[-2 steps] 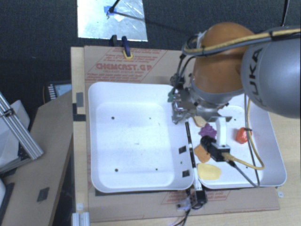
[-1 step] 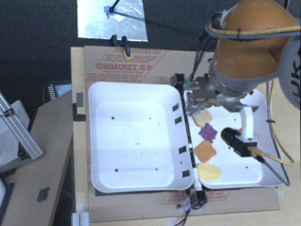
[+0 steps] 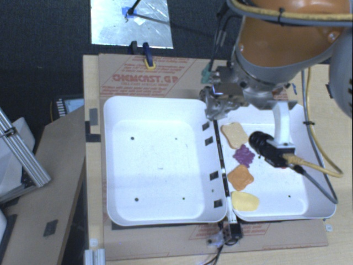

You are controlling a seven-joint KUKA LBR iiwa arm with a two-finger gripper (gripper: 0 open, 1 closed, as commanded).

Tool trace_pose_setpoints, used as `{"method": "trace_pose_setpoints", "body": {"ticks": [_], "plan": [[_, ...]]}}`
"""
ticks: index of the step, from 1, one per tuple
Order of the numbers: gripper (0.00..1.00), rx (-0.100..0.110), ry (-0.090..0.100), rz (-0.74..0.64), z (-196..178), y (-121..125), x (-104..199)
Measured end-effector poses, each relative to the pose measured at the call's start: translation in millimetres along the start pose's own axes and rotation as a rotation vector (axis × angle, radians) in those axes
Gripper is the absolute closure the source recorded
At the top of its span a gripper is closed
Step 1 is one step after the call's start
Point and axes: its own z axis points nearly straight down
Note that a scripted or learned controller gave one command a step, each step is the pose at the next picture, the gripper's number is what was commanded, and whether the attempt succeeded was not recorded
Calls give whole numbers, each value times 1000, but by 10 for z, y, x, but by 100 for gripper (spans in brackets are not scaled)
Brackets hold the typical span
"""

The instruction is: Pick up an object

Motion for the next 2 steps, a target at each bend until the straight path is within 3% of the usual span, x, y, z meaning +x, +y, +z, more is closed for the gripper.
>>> {"method": "trace_pose_setpoints", "body": {"ticks": [1,2], "plan": [[100,0,0,3,-723,-183,147],[100,5,-3,3,-634,270,582]]}}
